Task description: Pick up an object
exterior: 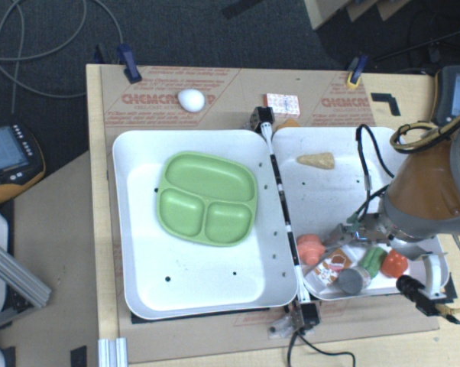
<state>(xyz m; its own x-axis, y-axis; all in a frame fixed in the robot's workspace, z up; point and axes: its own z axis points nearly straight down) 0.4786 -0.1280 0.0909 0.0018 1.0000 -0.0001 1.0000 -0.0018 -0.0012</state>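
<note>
The bench (215, 90) carries two white bins side by side, and the left bin (138, 228) serves as the landmark here. Inside it, toward its far half, lies a green divided plate (207, 198) with three compartments, flat on the floor of the bin.

Right of the left bin sits the right bin (322, 186). The arm (425, 189) reaches over the near right part of that bin, its orange band above the grey wrist. The gripper (357, 235) hangs low at the near end of the right bin.

A cluster of small things lies there: a pink ball (309, 247) just right of the left bin's near wall, a red and white packet (333, 266) beside it, a grey cylinder (351, 281), a green piece (371, 260) and a red piece (395, 264). They lie directly under and just near of the gripper.

A tan piece (316, 160) lies at the far end of the right bin, well apart from the gripper. Beyond the left bin's far wall, on the bench, rest a white ball (190, 99) and a small patterned box (283, 104).
</note>
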